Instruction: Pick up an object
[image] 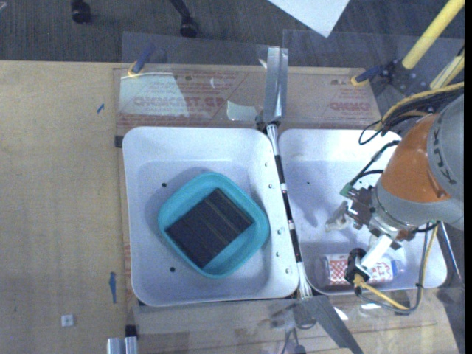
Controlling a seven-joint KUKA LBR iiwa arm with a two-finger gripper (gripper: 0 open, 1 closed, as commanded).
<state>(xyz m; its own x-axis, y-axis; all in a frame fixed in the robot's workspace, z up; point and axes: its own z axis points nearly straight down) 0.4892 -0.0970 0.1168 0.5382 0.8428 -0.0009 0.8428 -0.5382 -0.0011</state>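
A teal square bowl [251, 214] sits in the left bin [147, 161], and a dark ribbed block [208, 227] lies inside it. In the right bin [310, 161], a red and white checkered packet [339, 269] rests against the front wall, partly hidden by the wrist hardware. My gripper [338, 220] hangs over the middle of the right bin. It is just behind the packet and left of the orange band. I see nothing held in it.
A metal divider strip [284, 205] runs between the two bins. Clear panels with red lettering [177, 102] stand behind them. Yellow cables loop at the arm on the right. The wooden bench [59, 198] spreads to the left.
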